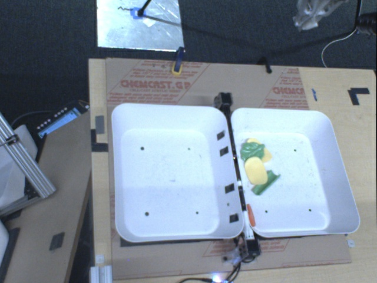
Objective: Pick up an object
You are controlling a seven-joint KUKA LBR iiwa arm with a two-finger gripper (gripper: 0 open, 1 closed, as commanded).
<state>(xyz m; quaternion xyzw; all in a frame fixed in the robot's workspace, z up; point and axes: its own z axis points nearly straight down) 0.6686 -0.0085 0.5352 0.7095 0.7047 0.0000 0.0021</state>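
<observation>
Well, from my feed the gripper [316,7] hangs blurred at the top right, well clear of both bins, and I cannot tell how it is set. The objects sit in the right bin [330,158] near its left wall: a yellow piece [255,171] touching green pieces [253,151] (a small orange bit [251,216] lies lower down). The left bin [171,170] is beside it.

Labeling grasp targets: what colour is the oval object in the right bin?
Pale yellow. The oval object lies among green pieces near the right bin's left wall, clearest in the camera view.
</observation>
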